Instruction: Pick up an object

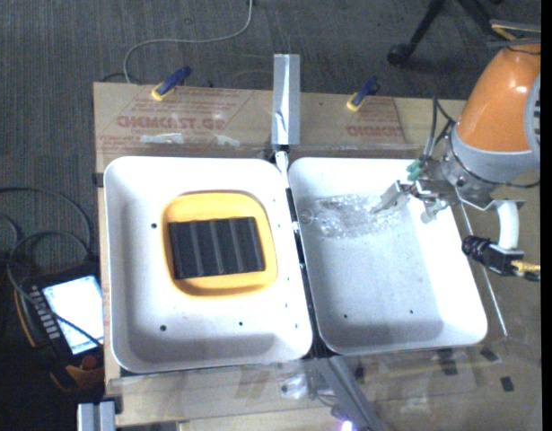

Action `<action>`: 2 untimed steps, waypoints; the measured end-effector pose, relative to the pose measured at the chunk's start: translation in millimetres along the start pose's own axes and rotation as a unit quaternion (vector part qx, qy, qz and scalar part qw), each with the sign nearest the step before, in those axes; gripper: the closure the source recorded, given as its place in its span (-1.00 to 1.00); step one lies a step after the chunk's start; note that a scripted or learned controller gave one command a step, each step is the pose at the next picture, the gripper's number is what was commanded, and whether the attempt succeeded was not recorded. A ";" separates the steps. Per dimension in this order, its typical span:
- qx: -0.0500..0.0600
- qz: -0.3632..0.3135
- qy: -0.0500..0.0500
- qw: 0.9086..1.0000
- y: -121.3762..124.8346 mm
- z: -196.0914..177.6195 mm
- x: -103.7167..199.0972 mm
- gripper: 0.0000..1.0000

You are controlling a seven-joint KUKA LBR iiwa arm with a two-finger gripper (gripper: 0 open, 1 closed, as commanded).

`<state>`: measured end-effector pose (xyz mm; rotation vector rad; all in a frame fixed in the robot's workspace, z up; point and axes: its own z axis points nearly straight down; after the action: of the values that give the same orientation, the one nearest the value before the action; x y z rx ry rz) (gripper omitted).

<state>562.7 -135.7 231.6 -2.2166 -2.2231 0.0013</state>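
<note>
A yellow-orange rounded tray with a black ribbed insert point(218, 243) lies flat in the middle of the left bin point(132, 196). A crumpled clear plastic piece point(346, 215) lies in the far part of the right bin point(419, 312). My gripper point(406, 196) hangs over the far right corner of the right bin, just right of the clear plastic and close to its edge. Whether it touches the plastic is unclear.
A metal post point(285, 101) stands behind the gap between the bins. Two blue-and-yellow clamps point(170, 83) point(363, 92) hold the cardboard base at the back. Cables and a lit tablet point(69, 308) lie on the floor to the left.
</note>
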 end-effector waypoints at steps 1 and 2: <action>-0.001 0.008 0.000 1.000 8.8 -91.0 104.0 -1.00; 0.000 0.019 -0.002 1.000 30.6 -10.0 73.8 -1.00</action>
<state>593.1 -61.8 241.6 -2.2604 -2.1810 0.0060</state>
